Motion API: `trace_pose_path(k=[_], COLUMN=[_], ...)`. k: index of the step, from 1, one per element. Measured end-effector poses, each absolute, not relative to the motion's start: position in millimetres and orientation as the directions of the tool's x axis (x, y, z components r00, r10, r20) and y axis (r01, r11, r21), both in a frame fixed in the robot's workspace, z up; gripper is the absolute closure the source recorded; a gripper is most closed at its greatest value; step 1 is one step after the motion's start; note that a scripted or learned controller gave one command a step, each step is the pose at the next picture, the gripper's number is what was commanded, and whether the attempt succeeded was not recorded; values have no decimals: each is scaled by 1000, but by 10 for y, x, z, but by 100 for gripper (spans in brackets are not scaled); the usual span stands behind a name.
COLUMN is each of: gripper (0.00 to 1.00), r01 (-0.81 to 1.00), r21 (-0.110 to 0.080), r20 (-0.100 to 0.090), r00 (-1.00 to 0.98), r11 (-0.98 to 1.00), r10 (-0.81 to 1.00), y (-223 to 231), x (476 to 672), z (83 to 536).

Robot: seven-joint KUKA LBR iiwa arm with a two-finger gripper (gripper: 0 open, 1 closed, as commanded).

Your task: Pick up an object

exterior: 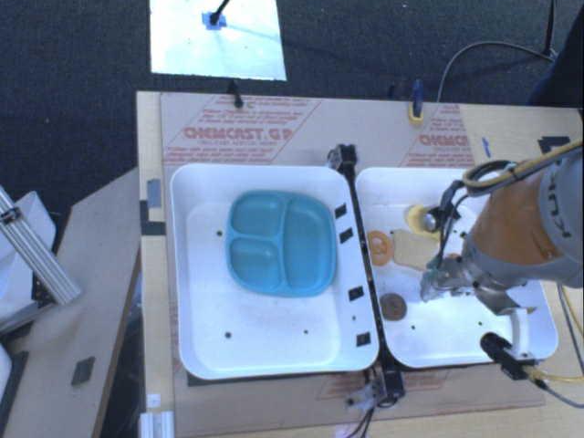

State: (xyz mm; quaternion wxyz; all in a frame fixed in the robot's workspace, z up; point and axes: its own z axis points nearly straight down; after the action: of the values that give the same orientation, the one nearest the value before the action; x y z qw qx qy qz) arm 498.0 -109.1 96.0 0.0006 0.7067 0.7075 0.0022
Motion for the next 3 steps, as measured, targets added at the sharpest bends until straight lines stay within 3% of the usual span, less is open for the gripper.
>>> trace_pose_path(k=[2,3], gripper=[100,100], r01=[1000,1000], r21=[7,4], r20=[-1,1], r00=[-5,-9], r11=[5,9], r10=[1000,1000], y=[-1035,-660], x=[4942,5162], z=[2064,2083])
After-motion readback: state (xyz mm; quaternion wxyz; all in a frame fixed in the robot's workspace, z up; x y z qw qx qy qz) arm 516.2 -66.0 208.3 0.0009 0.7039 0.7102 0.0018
